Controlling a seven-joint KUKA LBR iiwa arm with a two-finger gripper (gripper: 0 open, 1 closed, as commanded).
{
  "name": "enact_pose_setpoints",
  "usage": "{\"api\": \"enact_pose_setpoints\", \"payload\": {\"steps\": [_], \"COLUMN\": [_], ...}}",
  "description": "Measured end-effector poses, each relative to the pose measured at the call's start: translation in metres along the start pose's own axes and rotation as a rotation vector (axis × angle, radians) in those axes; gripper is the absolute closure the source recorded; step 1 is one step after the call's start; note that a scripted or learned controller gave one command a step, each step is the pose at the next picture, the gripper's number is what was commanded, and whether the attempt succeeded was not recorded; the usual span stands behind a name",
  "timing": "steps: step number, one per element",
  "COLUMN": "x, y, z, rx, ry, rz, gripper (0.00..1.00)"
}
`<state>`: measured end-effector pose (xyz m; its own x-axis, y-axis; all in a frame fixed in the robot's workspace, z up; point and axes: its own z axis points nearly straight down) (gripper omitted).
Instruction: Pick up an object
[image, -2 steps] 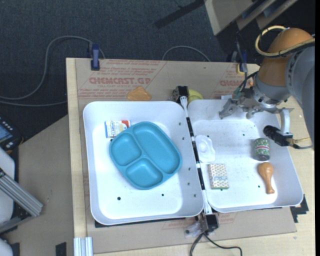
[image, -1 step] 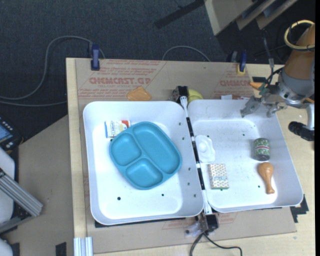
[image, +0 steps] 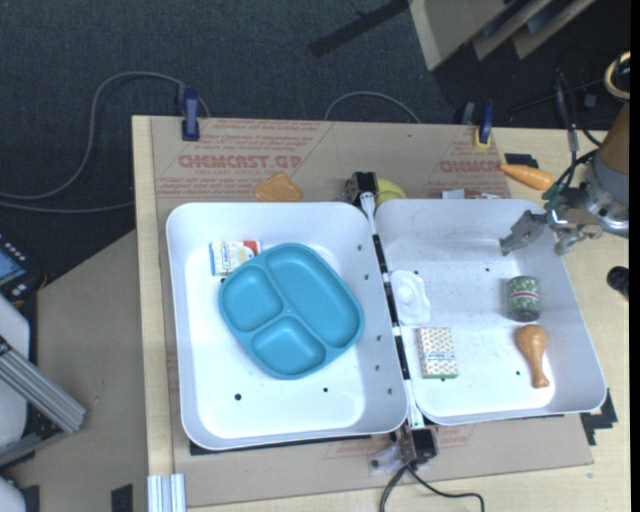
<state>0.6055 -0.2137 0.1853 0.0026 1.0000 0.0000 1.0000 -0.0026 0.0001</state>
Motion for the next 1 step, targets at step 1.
{"api": "enact_pose_setpoints", "payload": {"steps": [1], "x": [0.0001], "y": [0.0152], "z": [0.105], "rx": [0.005], "ry": [0.011], "rz": [-0.006], "gripper": [0.0]}}
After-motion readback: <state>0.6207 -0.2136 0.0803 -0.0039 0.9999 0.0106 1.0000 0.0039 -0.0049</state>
